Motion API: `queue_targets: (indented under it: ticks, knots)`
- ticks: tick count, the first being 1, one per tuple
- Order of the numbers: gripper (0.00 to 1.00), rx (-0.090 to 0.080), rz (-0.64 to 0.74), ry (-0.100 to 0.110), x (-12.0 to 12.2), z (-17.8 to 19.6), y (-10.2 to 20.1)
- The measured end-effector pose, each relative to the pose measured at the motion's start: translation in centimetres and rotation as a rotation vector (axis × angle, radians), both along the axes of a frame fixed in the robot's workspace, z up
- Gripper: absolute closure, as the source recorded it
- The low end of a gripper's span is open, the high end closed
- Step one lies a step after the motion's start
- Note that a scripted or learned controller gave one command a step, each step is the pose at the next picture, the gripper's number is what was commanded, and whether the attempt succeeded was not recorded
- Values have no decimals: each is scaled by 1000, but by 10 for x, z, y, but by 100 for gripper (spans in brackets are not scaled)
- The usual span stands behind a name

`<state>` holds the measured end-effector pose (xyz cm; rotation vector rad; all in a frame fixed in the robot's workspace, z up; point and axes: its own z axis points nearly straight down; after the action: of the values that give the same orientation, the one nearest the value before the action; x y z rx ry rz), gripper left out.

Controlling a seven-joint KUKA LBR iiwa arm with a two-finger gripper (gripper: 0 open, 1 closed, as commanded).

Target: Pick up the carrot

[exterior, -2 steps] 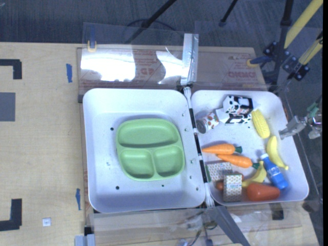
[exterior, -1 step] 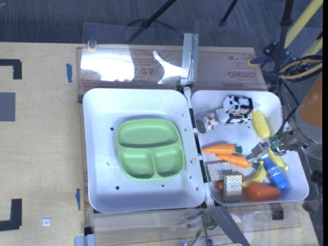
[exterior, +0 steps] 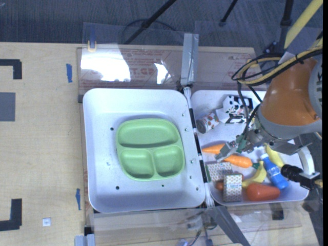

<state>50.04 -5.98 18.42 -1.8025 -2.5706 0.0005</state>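
At the near edge of the right bin (exterior: 302, 196), closest to the camera, lie a small patterned box (exterior: 232, 185) and a red pepper-like item (exterior: 262, 191), both below the end effector (exterior: 241, 143) and a little nearer than it. The end effector hangs low over this bin's clutter; its tips blur into the things beneath, so I cannot tell whether it is spread or clenched, and nothing can be made out as held. There are two orange carrot shapes. The nearer carrot (exterior: 239, 161) lies just below the end effector, almost under it, its long axis running roughly left to right with the thicker end toward the arm's side. The second carrot (exterior: 213, 148) lies just to the left of the end effector, also roughly crosswise. A banana (exterior: 261, 173) and a blue bottle (exterior: 272, 172) crowd the nearer carrot's right end. The coming move likely turns on a short drop toward the camera, closing across the carrot's width.
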Motion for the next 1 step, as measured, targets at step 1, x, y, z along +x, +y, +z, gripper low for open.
queue_targets:
  ticks: [1]
  knots:
    - [0,-2,-17,-10,38,-97,-43]
